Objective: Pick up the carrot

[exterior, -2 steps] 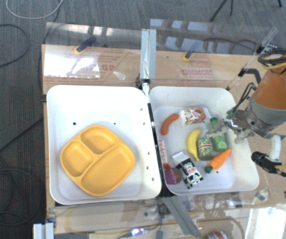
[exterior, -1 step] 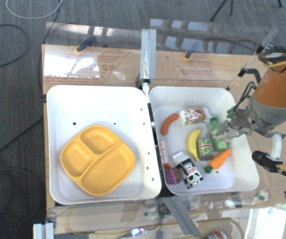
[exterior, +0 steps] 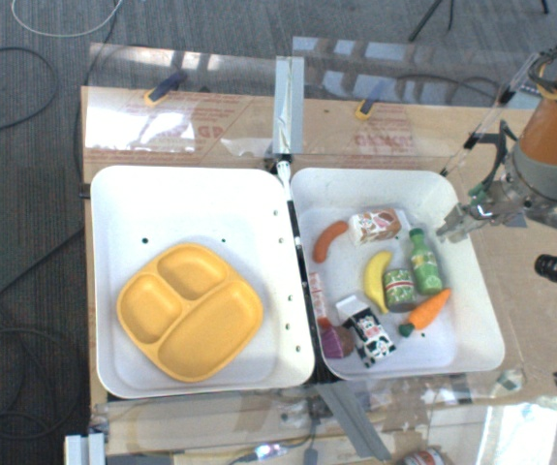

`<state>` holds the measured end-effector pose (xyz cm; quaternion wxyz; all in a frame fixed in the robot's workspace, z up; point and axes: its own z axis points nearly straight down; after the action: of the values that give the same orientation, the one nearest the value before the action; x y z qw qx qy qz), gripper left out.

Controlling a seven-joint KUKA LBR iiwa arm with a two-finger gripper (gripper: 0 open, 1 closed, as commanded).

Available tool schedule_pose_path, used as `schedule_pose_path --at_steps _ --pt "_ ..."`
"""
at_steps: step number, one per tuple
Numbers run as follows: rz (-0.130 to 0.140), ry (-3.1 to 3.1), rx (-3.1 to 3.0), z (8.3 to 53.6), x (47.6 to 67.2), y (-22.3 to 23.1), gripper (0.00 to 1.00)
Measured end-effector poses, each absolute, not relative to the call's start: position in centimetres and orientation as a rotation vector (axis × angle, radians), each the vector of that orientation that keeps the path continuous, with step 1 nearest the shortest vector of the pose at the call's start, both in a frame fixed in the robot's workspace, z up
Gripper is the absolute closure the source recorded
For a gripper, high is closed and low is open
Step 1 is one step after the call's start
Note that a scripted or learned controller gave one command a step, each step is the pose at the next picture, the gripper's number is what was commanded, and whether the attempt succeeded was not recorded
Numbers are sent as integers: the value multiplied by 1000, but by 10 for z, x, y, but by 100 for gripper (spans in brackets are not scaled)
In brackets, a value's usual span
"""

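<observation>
Far left of the carrot, in the left bin: a yellow divided plate, no part of this step. In the right bin, moving toward the carrot: a red sausage up and well to its left, a purple item and a cow-patterned carton to its lower left, a small printed box above and left, then a banana. Closest in, a green-labelled can just above-left of the carrot, looking to touch or nearly touch it, and a green bottle just above. The carrot itself lying flat on the bin floor, slanted, green top down-left, orange tip up-right. Up and right of the carrot, over the bin's far right corner: the gripper, well apart from it, holding nothing visible; open or closed impossible to tell from here. To do the step well, probably: travel down-left until centred over the orange body, turn the wrist so the jaws cross the carrot's slant, and favour the half away from the can and bottle. Descend straight and close only when low around it. Main risk, as judged: clipping the can or bottle on the way down.
</observation>
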<state>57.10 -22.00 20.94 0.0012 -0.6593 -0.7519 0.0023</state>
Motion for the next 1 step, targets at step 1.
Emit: schedule_pose_path --at_steps 1 --pt "7 -2360 -2069 209 571 -220 0"
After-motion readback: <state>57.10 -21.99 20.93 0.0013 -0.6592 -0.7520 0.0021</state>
